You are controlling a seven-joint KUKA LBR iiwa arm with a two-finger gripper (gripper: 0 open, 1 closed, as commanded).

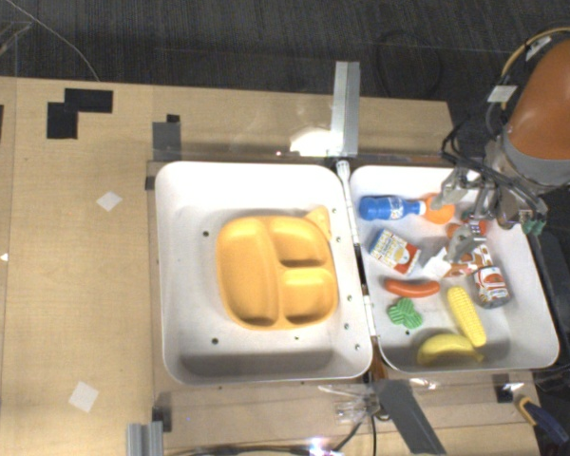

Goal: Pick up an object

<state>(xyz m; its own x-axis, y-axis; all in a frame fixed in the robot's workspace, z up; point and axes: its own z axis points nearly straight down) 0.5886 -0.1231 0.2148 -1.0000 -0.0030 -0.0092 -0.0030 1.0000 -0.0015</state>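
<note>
The right bin [541,340] holds several small toys: a blue bottle [388,207] with an orange piece beside it, a juice carton [393,251], a red sausage [411,288], a green broccoli piece [406,313], a corn cob [465,315], a banana [446,348] and a red-and-white can [488,283]. My gripper [469,224] hangs over the upper middle of this bin, above the can and just right of the carton. Its metal fingers [459,240] point down among the toys, and I see nothing clearly held between them.
The left bin [185,350] holds a yellow divided tray [274,270] at its middle. A metal post [346,112] stands behind the wall between the bins. The arm's orange band [551,93] looms over the right bin's far right corner.
</note>
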